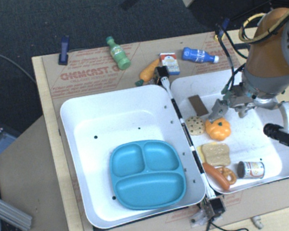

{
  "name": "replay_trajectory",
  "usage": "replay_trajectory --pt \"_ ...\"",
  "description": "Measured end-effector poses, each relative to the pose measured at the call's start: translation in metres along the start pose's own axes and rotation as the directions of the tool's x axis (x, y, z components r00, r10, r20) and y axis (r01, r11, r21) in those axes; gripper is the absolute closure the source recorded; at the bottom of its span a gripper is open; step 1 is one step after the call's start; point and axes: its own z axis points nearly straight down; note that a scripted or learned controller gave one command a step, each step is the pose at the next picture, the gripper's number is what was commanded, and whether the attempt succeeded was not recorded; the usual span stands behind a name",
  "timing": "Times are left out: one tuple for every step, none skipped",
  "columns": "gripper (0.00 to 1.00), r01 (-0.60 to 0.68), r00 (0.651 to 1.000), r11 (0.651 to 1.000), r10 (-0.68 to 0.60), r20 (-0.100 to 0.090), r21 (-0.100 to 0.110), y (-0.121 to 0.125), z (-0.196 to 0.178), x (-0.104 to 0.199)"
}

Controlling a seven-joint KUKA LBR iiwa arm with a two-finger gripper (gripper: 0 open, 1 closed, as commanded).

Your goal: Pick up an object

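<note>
The right bin (247, 75) holds several small objects. An orange pumpkin-shaped fruit (218, 129) lies near its middle, with a brown block (196, 105) and a perforated cracker (193, 126) to its left. Toward the front lie a bread slice (216, 153), a hot dog (214, 173), a pretzel (227, 175) and a small can (251, 169) on its side. My gripper (230, 110) hangs just above and right of the orange fruit. It is open, with nothing between its fingers (218, 109).
The left bin (79, 117) holds a blue divided plate (146, 173). On the board behind the bins lie a green bottle (118, 53), a blue bottle (199, 55), a small carton (169, 63), a carrot (150, 71) and a blue marker (63, 50).
</note>
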Motion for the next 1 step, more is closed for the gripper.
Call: replay_trajectory --pt "0.00 -0.002 1.000 1.000 0.002 0.001 -0.001 -0.0137 0.0597 0.0117"
